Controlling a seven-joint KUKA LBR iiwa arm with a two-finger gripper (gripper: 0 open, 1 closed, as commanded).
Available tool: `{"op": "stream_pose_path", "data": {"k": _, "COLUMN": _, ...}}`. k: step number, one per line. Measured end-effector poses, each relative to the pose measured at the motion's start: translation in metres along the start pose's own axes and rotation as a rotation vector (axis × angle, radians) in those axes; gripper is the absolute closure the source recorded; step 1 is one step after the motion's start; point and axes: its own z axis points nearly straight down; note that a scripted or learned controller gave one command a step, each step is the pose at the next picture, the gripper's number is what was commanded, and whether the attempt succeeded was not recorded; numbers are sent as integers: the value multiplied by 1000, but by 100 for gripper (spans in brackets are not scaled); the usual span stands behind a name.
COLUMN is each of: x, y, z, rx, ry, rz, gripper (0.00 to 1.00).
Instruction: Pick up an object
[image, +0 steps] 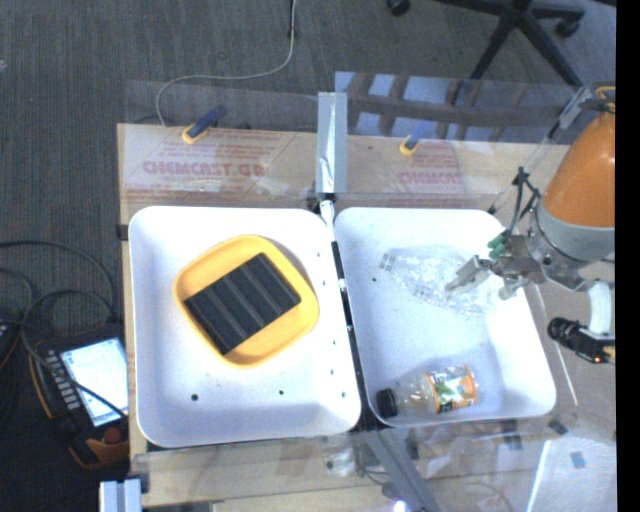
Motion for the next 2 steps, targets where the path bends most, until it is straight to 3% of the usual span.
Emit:
{"op": "stream_pose_path", "data": {"k": 1, "x": 35, "y": -60, "z": 62, "rx": 2, "ry": 0, "rz": 177, "gripper": 0}}
{"op": "stream_pose_path", "data": {"k": 2, "x": 5, "y": -56, "z": 115, "rx": -8, "ry": 3, "rz": 20, "gripper": 0}}
